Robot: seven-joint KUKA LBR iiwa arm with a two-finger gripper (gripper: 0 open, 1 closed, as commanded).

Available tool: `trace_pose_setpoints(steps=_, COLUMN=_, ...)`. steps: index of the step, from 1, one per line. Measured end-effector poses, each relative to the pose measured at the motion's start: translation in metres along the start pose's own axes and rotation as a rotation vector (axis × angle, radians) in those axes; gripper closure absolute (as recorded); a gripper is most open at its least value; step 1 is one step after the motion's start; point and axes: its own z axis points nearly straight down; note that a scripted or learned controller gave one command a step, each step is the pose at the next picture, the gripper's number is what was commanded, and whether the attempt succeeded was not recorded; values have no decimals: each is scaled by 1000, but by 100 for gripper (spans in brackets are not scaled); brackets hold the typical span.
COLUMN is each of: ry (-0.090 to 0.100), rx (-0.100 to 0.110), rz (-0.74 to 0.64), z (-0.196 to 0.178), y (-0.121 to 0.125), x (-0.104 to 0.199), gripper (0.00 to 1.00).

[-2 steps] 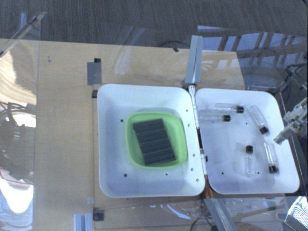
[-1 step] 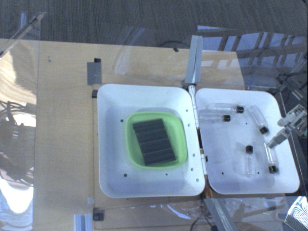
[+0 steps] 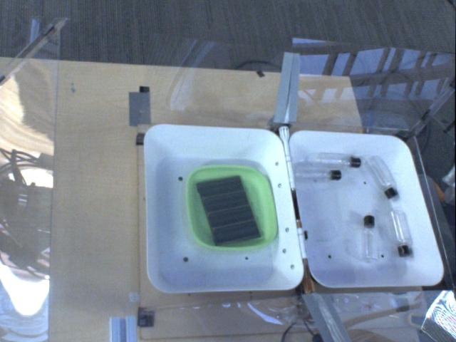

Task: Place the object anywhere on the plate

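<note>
**Dark ribbed block lying on the green plate, left bin**

We see two white bins side by side on a wooden bench. In the left bin (image 3: 164,262) sits a green plate (image 3: 196,191), and on it lies a dark ribbed block (image 3: 228,210), slightly turned, wholly within the plate's rim. We judge this to be the task's object, already placed. The right bin (image 3: 420,262) holds several clear vials (image 3: 335,164) with black caps, scattered well apart from one another. As for the gripper, we cannot tell its state from this view. The risks, as we judge them: a further programmed descent could nudge the block off the plate (it lies close to the lower right rim), or the arm could mistake a transparent vial for the target, since clear plastic reads poorly against white.
</note>
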Motion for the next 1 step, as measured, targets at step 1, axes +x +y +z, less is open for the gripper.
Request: trace_pose_setpoints(steps=1, ry=5, rx=2, rz=71, z=71, y=0, x=1, gripper=0)
